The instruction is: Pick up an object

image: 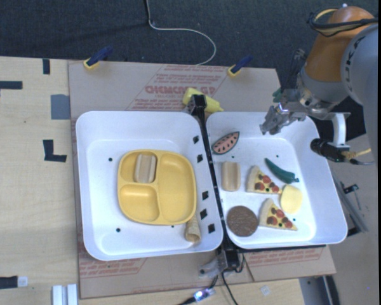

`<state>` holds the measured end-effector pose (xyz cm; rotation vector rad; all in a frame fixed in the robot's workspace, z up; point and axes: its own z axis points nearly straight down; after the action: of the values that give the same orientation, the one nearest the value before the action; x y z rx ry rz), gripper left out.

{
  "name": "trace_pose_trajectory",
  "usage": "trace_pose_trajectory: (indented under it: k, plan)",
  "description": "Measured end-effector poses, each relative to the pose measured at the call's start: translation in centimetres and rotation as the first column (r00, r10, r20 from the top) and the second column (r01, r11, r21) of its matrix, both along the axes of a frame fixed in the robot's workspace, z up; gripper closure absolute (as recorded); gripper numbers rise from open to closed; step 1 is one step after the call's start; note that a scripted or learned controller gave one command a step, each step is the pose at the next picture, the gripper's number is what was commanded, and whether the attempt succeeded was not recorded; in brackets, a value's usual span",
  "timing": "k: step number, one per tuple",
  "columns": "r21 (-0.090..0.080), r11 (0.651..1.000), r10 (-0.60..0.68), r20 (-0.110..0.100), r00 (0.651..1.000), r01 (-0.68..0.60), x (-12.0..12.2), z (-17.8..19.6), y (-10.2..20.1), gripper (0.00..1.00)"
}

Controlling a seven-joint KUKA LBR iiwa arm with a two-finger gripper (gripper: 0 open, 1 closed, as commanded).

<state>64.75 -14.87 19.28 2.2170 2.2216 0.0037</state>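
While the arm [343, 49] hangs over the right bin [324, 170], whether its fingers [271, 123] are parted I cannot tell

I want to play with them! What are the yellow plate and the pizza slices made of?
The yellow plate looks like smooth moulded plastic: one even colour, rounded compartment ridges, a soft sheen. The two pizza slices seem to be toy plastic or rubber, with flat printed-looking toppings. The view can't settle which.
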Motion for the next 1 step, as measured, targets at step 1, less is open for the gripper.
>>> trace_pose_trajectory:
  k: [1]
  plan:
    - [0.000,1.000,-0.001,-0.001,1.000,0.001,0.09,3.40,0.05,1.00]
